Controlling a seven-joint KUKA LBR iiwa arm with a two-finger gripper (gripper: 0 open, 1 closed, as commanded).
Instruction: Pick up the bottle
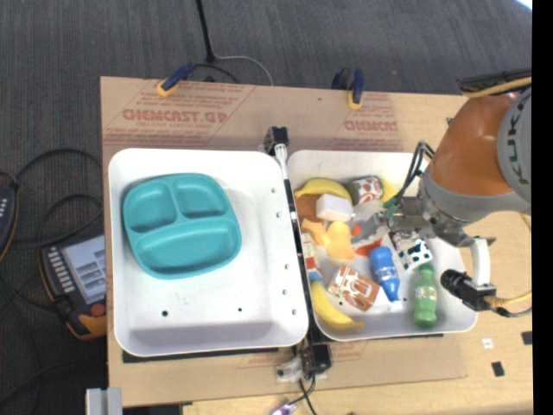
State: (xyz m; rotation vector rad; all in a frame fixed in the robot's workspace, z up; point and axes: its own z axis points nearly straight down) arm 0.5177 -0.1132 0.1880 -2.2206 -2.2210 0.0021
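While the gripper (399, 225) hangs at the right bin's (467, 325) centre, finger state unreadable, the green bottle (423, 296) lies at 5 o'clock beside a blue bottle (385, 272). Likely light, smooth, prone to roll; grip mid-body.

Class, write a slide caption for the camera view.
Gripper above right bin near blue bottle; teal tray sits left.
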